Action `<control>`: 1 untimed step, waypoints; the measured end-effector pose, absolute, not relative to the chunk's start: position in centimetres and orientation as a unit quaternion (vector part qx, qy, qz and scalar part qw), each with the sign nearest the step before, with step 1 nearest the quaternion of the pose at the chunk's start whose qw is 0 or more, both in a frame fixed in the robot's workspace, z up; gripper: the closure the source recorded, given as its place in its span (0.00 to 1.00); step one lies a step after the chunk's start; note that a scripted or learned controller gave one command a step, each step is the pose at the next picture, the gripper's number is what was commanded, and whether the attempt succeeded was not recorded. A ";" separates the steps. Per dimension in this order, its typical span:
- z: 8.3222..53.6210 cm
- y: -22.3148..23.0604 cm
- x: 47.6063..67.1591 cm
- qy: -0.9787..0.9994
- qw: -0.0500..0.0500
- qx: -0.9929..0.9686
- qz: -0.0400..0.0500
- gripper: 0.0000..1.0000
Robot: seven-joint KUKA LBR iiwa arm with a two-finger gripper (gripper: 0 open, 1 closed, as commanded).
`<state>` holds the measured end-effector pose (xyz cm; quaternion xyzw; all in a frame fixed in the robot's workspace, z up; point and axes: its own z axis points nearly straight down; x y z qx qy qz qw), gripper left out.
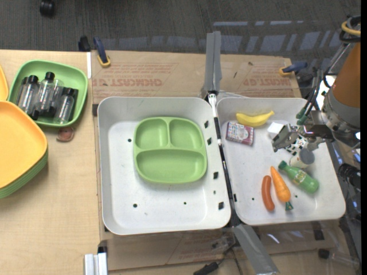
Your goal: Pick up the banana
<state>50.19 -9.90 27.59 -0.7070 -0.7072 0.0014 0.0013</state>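
Cardboard, beyond the bins, left of the pincer: red print, upside down, reads "CHEMCUT".
Packet, just left of pincer: label too small to read.
Bottle, below pincer: label unreadable.

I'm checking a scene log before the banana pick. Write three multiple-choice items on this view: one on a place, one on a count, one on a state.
1. Where does the curved yellow banana lie?
A. on the green divided plate
B. in the right white bin, near its far edge
C. on the cardboard

2. How many compartments has the light green divided plastic plate?
A. two
B. three
C. five

3. How does the banana stand to the grey two-finger gripper?
A. clamped in it
B. apart from it, lying in the bin
C. lifted above the bin

Key: 1 B, it rests by the right white bin's far wall; 2 B, two small sections and one long; 3 B, bare bin floor separates them.
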 end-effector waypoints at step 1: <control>23.4 -7.1 57.3 -0.589 0.001 -0.808 0.002 0.00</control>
